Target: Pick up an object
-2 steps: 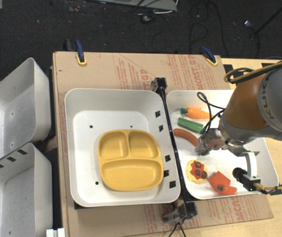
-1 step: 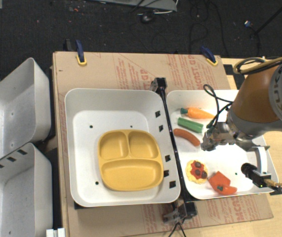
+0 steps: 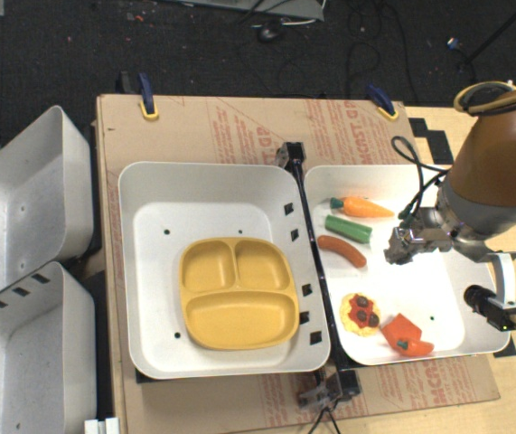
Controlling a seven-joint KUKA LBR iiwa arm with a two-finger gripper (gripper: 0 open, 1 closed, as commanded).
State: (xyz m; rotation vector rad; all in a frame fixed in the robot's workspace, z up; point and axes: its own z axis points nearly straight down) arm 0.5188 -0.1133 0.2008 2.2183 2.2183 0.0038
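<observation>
My gripper [image 3: 400, 247] sits in the right-hand white bin [image 3: 447, 328], right of centre in the frame, above bare bin floor. I cannot tell its state from this angle. Nothing is visible in its grasp.

Candidate objects, all in the right-hand bin and to the left of or below my gripper:
- One toy carrot [image 3: 362, 208], orange with a green top, lying near the bin's upper left.
- One green toy vegetable [image 3: 349, 228], just below the carrot.
- One toy sausage [image 3: 342, 250], red-brown, lying at a slant just below the green piece and near my gripper's left side.
- One toy pizza slice [image 3: 361, 314], yellow with red spots, toward the bin's lower left.
- One red toy pepper [image 3: 405, 334], just right of the pizza slice, toward the lower edge.

Surroundings:
- The left-hand white bin [image 3: 149, 269] holds one yellow divided plate [image 3: 238, 292] with three compartments.
- A black divider [image 3: 307, 242] runs between the two bins.
- Both bins rest on a cardboard sheet [image 3: 230, 125].
- Two further grey-white bins [image 3: 23, 242] stand at the frame's left edge, off the cardboard.
- Cables [image 3: 425, 193] run beside my wrist, over the bin's upper right.
</observation>
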